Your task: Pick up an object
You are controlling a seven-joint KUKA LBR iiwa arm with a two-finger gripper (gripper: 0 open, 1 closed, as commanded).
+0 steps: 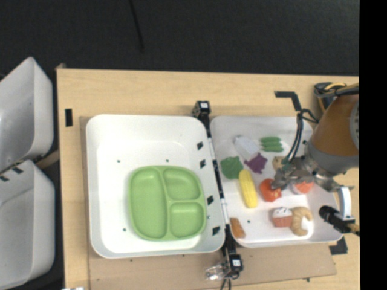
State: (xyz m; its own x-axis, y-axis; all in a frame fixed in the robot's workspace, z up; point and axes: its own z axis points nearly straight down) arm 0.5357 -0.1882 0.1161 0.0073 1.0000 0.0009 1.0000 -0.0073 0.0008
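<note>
The right bin (266, 237) holds several toy foods: a red tomato (269, 190), a yellow corn cob (248, 188), a green leafy piece (230, 167), a purple piece (257, 162), a green bean pod (271, 144), a pale clear piece (245, 144), a cake slice (280, 217), a tan piece (300, 220), a brown piece (237, 227) and an orange-red piece (305, 186). My gripper (283, 179) hangs low in this bin, just right of and above the tomato. The arm's orange band (334, 130) rises behind it.
The left bin (109, 138) holds a green divided plate (167, 203). A black clip (201, 108) sits at the top of the bins' shared wall, and another clip (232, 262) at its bottom. A cable (297, 125) loops over the right bin.
</note>
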